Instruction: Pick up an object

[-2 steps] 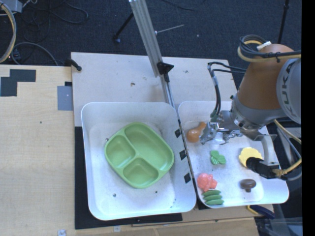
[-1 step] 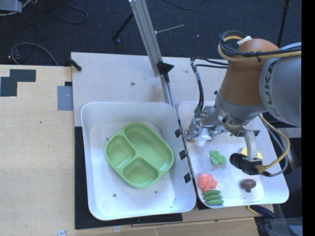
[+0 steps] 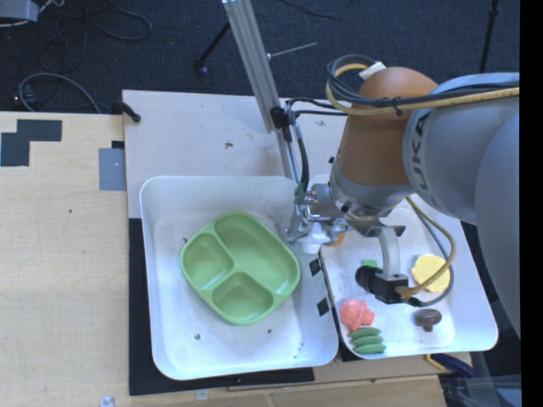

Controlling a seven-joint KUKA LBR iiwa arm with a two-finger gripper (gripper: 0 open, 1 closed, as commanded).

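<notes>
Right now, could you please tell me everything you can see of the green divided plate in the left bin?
The green divided plate is pale green, looks like smooth plastic, and has rounded corners and a raised rim. Low ridges split it into three compartments, all bare. It lies flat and upright on the floor of the left bin, turned at a slant to the bin's walls, nearer the right wall. Nothing rests on it; the gripper is just beyond its upper right corner, apparently not touching.

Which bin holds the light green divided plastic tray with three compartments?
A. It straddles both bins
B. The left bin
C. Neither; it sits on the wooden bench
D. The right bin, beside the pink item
B: the light green divided plastic tray lies flat inside the left white bin, while the pink item sits in the right white bin.
</notes>
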